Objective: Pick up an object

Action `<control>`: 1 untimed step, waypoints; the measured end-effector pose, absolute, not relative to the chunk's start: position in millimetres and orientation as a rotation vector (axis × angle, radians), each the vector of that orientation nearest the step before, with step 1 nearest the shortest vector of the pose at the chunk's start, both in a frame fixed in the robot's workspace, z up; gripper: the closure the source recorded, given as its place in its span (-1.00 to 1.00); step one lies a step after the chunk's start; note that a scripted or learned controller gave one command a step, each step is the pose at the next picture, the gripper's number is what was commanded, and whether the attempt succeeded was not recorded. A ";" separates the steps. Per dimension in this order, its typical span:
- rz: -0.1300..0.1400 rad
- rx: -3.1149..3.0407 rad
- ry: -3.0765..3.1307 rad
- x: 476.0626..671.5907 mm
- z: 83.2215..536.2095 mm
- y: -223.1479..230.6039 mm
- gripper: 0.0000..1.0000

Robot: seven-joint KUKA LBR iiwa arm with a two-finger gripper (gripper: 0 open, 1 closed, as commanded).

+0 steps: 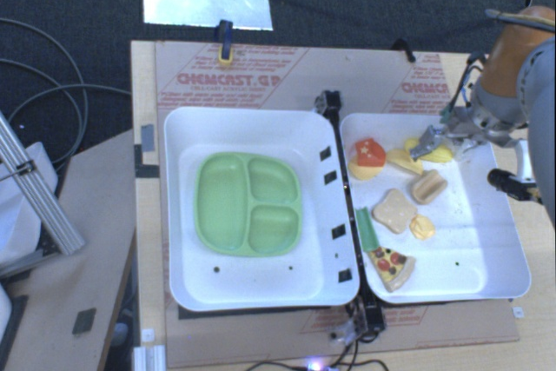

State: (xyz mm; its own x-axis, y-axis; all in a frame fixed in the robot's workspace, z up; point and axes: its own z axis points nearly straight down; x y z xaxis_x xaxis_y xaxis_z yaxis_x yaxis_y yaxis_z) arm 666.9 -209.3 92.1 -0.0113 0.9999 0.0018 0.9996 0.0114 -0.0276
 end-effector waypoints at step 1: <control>0.001 -2.221 -2.229 655.9 87.3 -193.1 -1.00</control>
State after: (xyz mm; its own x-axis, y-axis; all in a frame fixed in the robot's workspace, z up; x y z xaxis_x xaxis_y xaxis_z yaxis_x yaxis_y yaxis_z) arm 655.9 -193.1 87.3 -0.0034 1.0000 -0.0042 1.0000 0.0034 0.0032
